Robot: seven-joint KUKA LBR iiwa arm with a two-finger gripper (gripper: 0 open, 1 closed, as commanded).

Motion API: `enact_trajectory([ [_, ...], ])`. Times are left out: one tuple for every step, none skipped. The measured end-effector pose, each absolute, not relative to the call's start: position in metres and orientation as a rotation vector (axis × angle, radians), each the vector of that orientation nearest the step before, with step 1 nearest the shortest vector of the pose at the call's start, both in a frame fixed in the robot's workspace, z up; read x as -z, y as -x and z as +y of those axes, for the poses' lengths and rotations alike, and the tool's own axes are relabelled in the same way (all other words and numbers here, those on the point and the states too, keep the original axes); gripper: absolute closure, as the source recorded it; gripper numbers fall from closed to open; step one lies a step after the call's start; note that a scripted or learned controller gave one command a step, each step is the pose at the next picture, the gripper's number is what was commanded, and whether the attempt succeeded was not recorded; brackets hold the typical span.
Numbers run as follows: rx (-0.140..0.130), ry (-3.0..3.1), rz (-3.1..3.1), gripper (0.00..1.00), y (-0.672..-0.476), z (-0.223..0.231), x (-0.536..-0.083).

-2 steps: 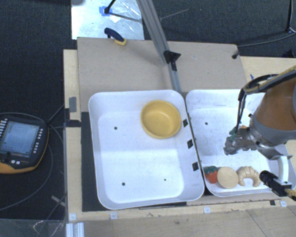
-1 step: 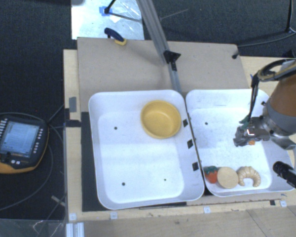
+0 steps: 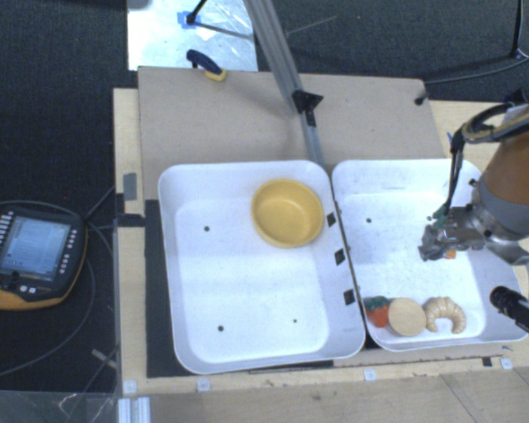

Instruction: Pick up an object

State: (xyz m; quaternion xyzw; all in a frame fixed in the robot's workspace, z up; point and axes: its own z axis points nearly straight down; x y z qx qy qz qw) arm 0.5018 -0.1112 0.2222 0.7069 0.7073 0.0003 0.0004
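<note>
The gripper (image 3: 436, 243) hung over the right bin (image 3: 397, 192), too blurred to read. A round yellow bowl (image 3: 287, 212) sat at the left bin's (image 3: 203, 324) far edge; a croissant (image 3: 446, 315), a pale disc (image 3: 406, 316) and a half-hidden red-and-green thing (image 3: 376, 307) lined the right bin's near edge.

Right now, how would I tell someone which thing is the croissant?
Find the right bin, the one under the arm. Along its near edge three small things lie in a row; the croissant is the rightmost, pale tan and curved, beside a round beige bun.
</note>
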Motion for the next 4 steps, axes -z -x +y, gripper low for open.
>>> enact_trajectory([
  [-0.002, -2.217, 2.226, 1.0, -0.522, -0.069, -0.228],
  [-0.002, -2.216, 2.228, 1.0, -0.542, -0.015, -0.222],
  [-0.003, -2.216, 2.226, 1.0, -0.551, 0.037, -0.235],
  [0.0, -2.218, 2.225, 1.0, -0.568, 0.081, -0.226],
])
